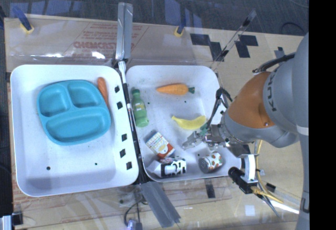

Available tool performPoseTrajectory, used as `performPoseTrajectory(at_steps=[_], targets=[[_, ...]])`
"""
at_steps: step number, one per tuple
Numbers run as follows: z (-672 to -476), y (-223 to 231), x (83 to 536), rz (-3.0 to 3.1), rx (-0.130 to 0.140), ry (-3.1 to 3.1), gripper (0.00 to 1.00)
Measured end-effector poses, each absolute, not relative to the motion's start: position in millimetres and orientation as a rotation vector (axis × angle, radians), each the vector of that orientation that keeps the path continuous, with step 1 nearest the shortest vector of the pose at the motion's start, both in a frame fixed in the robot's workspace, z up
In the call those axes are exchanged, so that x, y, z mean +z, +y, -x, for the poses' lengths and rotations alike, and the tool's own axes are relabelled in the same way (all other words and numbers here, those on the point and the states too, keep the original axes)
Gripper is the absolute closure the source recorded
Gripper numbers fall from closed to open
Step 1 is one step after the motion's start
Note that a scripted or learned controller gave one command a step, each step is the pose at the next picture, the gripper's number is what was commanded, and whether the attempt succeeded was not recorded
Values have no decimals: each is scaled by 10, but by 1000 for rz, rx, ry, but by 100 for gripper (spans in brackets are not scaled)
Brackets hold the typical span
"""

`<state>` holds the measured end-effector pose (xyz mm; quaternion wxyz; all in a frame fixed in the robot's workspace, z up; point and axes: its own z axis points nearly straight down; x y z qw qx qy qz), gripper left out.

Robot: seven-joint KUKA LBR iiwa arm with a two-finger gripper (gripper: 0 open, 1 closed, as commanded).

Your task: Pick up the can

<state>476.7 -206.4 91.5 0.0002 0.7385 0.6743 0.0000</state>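
Note:
A small can (211, 162) with a white, red and orange label stands near the front right corner of the right bin (173, 72). My gripper (202, 138) hangs just behind the can and slightly to its left, between it and the banana (190, 121). It is open with nothing between its fingers. The grey arm with its orange band (252, 108) reaches in over the bin's right wall.
In the right bin also lie a carrot (173, 89), a green bottle (139, 108), a small carton (158, 144) and a black-and-white container (173, 167) on its side at the front wall. The left bin (31, 171) holds a blue divided plate (74, 111) and a second carrot (103, 90).

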Motion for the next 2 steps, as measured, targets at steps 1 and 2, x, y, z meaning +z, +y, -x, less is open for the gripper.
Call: performPoseTrajectory(at_steps=[1, 2], targets=[[-4766, -2083, 917, -2326, 0, 2107, 0], [-4769, -2040, 912, -2207, -1, 2242, 0]])
